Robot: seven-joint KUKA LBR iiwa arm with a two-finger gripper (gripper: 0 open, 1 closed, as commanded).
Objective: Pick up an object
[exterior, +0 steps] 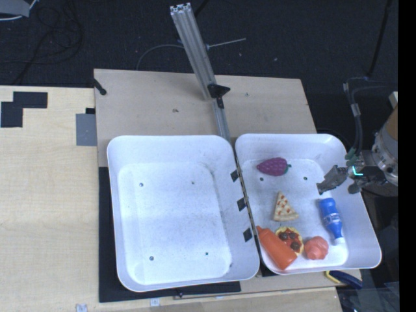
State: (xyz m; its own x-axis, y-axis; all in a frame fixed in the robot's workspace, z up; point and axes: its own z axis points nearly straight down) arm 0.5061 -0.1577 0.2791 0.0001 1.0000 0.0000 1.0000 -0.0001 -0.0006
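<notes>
Camera view, looking down at a slant on the table (162,103). Nearest the viewer, along the near edge of the right bin (364,252), lay three items in a row: an orange carrot-shaped piece (274,251) at the left, a small dark-and-yellow piece with red spots (290,236) touching it, and a round reddish piece (315,247) just to the right. A blue bottle (331,218) with a white cap lay tilted beside the reddish piece, its cap end toward the near edge. Slightly farther, near the bin's middle, rested a triangular pizza-slice toy (283,208). Farther still, toward the far wall of the same bin, sat a purple grape-like cluster (273,166). All of these rested on the bin floor; none lay between the gripper's fingers.

The gripper (340,179) reached in from the right over the right bin's right rim, poised just beyond the far end of the blue bottle; whether it touched the bottle could not be told. Its dark fingers appeared spread apart, with nothing between them. A small teal light showed on the wrist behind it.

The left bin (123,174) stood beside the right one, the two joined along a dark-clipped seam. Beyond both bins, a grey metal rail (195,51) rose at a slant from the table's far side.
</notes>
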